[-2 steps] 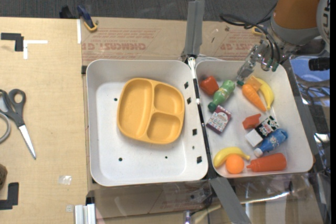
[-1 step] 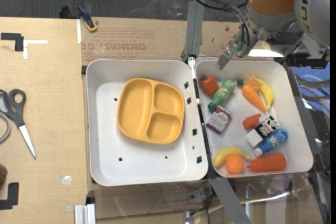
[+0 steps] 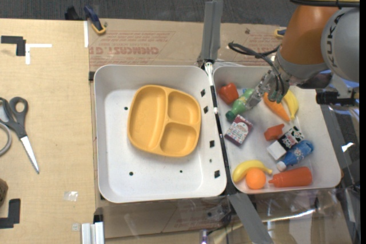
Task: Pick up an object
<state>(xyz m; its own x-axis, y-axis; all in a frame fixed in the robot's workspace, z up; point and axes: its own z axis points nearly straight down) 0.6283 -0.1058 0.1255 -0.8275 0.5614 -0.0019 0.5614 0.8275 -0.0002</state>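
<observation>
Several toys are crowded beneath the gripper [image 3: 273, 90], whose spread cannot be told, so the carrot [image 3: 278, 107] or green bottle [image 3: 244, 103] may be nudged aside, not gripped.

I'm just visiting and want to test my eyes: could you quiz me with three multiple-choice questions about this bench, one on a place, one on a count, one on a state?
1. Where is the yellow divided plate?
A. left bin
B. right bin
C. on the bench

2. How many compartments has it?
A. two
B. three
C. four

3. The plate lies:
A. face up
B. upside down
C. on edge

Answers: 1 A, it rests in the left bin, away from the toys. 2 B, one long section and two smaller ones. 3 A, its hollows face the camera.
</observation>
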